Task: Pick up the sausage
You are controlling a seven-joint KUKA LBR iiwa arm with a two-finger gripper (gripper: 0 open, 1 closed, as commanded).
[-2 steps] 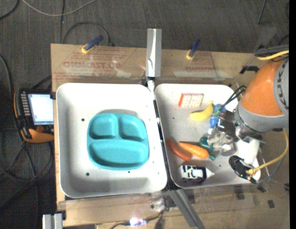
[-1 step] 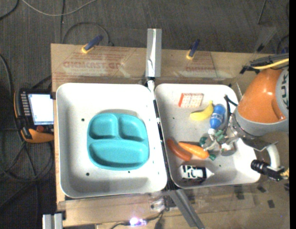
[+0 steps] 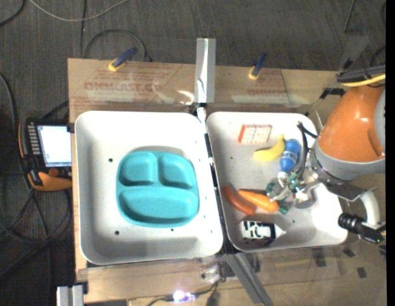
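reaching in from the right, the arm slants down over the right bin, its gripper low by the carrot; whether the jaws are wide or narrow cannot be told. open floor lies at the bin's front right corner. the sausage, reddish-brown and glossy, lies slantwise near the bin's left wall, touching the carrot.

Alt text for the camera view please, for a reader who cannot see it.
The grey arm's two-finger gripper hovers in the right white bin, at the right end of a reddish-brown sausage and an orange carrot. That bin also holds a yellow banana, a blue bottle and a red-patterned card; the left white bin holds a turquoise divided tray.
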